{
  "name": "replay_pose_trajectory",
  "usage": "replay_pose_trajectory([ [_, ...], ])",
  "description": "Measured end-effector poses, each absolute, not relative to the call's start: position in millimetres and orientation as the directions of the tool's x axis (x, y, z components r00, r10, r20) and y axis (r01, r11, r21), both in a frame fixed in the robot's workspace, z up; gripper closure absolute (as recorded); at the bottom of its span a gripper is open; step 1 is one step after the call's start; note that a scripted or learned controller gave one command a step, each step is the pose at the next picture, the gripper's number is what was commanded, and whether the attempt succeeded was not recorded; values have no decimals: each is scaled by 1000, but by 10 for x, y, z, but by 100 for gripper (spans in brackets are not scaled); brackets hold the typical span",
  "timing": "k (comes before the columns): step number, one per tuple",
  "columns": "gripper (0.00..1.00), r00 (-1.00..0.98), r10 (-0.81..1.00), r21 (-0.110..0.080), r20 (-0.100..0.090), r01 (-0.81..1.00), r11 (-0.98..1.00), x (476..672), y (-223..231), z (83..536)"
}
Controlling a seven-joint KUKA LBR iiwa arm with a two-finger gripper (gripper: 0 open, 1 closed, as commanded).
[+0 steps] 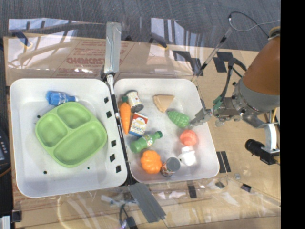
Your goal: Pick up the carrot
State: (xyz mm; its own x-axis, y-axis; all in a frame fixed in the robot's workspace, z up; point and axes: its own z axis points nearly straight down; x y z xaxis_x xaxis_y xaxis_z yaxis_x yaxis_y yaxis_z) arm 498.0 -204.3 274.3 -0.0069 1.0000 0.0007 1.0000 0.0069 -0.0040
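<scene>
The carrot (125, 118) lay in the right bin (206, 142), close against its left wall, pointing roughly toward the near edge with its green top toward the far side. A small can (132, 99) stood just beyond the top, and a small carton (138, 125) lay just to its right. Below the carton a green bottle (145, 140) lay on its side, and nearer still sat a little pumpkin (151, 161) with a dark can (170, 166) beside it. Farther right were a tan wedge (163, 102), a bumpy green vegetable (177, 118), a red fruit (188, 137) and a white piece (188, 156).

The gripper (202, 117) hung over the right side of that bin, just beside the green vegetable and well apart from the carrot, with nothing between its fingers; whether it was parted or closed could not be told. The arm (257, 87) reached in over the worktop (238, 171).

The left bin (24, 128) held a green divided plate (71, 133) and a blue packet (60, 98) beyond it.
</scene>
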Motion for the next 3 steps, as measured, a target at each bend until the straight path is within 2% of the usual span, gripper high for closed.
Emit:
replay_pose_trajectory([
  [1, 0, -344, 939, -4, 3, 939, 344, 4785, -1503, 1729],
  [2, 0, -277, 961, -4, 2, 961, 277, 4764, -962, 1304],
  [3, 0, -271, 962, -1, 24, 963, 271, 4789, -1045, 927],
])
